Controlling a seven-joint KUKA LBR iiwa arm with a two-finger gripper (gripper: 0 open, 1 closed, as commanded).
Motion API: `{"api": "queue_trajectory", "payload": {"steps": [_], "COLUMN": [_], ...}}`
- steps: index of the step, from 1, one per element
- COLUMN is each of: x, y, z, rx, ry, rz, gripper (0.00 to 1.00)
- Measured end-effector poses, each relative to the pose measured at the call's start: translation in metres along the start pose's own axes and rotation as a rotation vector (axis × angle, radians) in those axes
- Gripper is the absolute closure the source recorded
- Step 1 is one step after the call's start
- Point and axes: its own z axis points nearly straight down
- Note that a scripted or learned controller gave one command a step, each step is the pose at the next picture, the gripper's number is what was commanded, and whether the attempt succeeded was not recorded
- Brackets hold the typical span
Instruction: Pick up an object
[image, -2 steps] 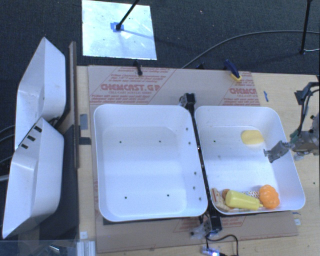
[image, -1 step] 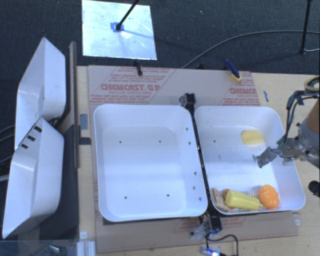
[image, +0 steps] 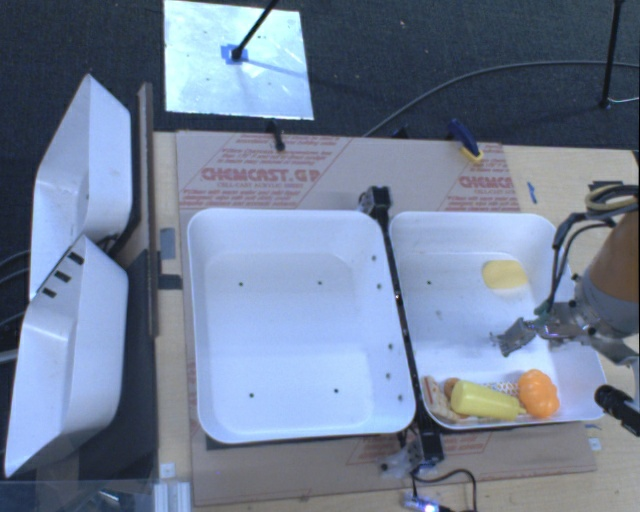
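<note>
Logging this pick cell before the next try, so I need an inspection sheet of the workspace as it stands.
Surface: bench bears left bin and right bin side by side.
Job's things: in right bin, pale yellow piece near the far side; yellow object, orange object and small pieces at the near edge.
Clutter: blue clamp on bench.
Grippers: gripper over right bin, holding nothing.
Cables: dark cable on floor.
Surroundings: spare white bins at left, metal plate.
</note>
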Motion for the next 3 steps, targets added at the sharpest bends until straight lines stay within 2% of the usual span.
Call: {"api": "queue_trajectory", "payload": {"steps": [1,2,3], "x": [0.000,0.000,0.008], "y": [0.000,0.001,0.004], "z": [0.051,0.038,-0.020], "rx": [-0.002,-0.007,-0.009], "ry": [0.000,-0.002,-0.003], "rz": [0.000,0.000,-0.002], "gripper": [0.00,1.00,1.00]}}
